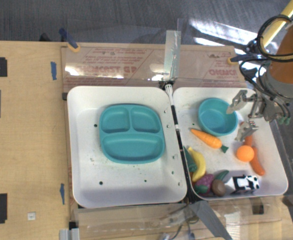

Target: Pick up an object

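In the right bin [276,149] lie a teal bowl [215,116], a carrot [206,138], an orange ball [245,154], an orange stick-shaped piece [256,165], a banana [198,163], purple grapes [203,183], a brown round piece [219,187] and a black-and-white toy car [246,182]. My gripper [242,116] hangs over the bin's upper right, just right of the bowl's rim and above the orange ball. Its fingers [238,102] stand apart, open, with nothing between them.
The left bin [81,174] holds a teal divided plate [131,133]. A raised divider [175,134] separates the two bins. Clear plastic walls stand behind both bins. Black cables loop near the arm at the upper right.
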Action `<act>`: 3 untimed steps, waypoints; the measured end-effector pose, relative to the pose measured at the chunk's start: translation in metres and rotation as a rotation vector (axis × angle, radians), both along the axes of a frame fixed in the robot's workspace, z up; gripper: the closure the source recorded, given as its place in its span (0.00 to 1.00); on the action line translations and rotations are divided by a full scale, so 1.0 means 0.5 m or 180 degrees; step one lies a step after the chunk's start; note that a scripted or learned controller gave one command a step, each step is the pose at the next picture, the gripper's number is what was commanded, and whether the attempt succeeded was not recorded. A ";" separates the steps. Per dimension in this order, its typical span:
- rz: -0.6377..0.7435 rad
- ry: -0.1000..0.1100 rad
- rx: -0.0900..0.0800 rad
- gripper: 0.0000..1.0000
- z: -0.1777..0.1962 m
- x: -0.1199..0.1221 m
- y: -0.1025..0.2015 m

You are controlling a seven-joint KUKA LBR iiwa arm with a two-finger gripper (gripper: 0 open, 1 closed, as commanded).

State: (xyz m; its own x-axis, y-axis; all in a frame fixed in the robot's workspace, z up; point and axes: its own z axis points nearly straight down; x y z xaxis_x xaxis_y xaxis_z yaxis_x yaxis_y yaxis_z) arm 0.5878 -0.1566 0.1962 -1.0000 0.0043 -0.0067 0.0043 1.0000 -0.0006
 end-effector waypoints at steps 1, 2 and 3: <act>0.0268 -0.0035 -0.0012 0.00 -0.208 0.039 -0.029; 0.0022 -0.0034 -0.0007 0.00 -0.208 0.002 0.030; 0.0015 -0.0038 -0.0005 0.00 -0.208 -0.014 0.025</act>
State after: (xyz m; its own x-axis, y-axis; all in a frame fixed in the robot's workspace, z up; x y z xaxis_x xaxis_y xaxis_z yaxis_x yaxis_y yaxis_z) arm 0.5807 -0.1442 0.0924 -0.9998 -0.0004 -0.0187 -0.0003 1.0000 -0.0021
